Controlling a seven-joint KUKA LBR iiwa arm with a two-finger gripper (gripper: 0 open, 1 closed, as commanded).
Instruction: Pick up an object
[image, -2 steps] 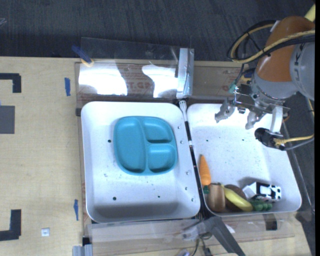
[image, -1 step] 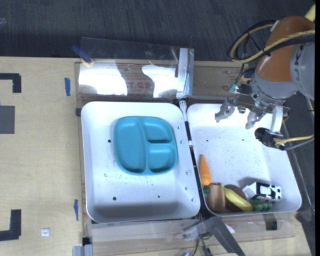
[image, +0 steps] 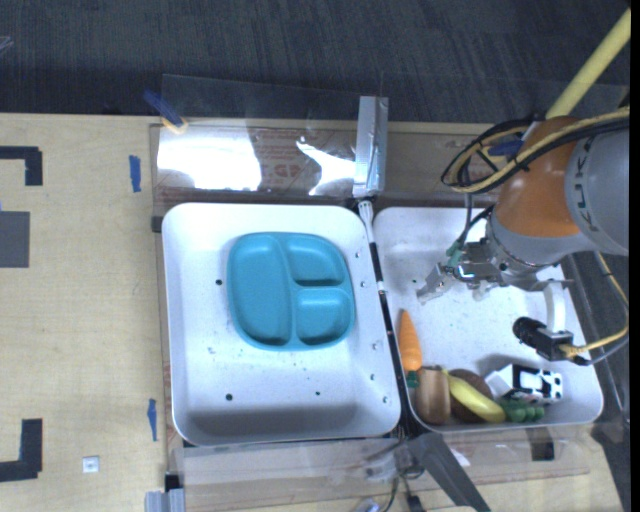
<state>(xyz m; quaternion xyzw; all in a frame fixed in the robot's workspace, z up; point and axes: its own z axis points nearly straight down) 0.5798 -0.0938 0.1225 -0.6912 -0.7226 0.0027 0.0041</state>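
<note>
My gripper (image: 455, 289) hangs over the upper middle of the right bin (image: 440, 228), open, with nothing between its fingers. An orange carrot (image: 409, 340) lies along that bin's left wall, below and left of the gripper. Along the bin's front edge sit a brown cylinder-like piece (image: 432, 393), a yellow banana (image: 474, 398), a green item (image: 522, 407) and a small black-and-white object (image: 536, 381). All of these lie apart from the gripper.
The left bin (image: 190, 330) holds a blue divided plate (image: 291, 289) at its centre. A metal divider strip (image: 370, 145) stands behind the two bins. The arm's orange band (image: 535, 200) and grey body cover the right bin's upper right corner.
</note>
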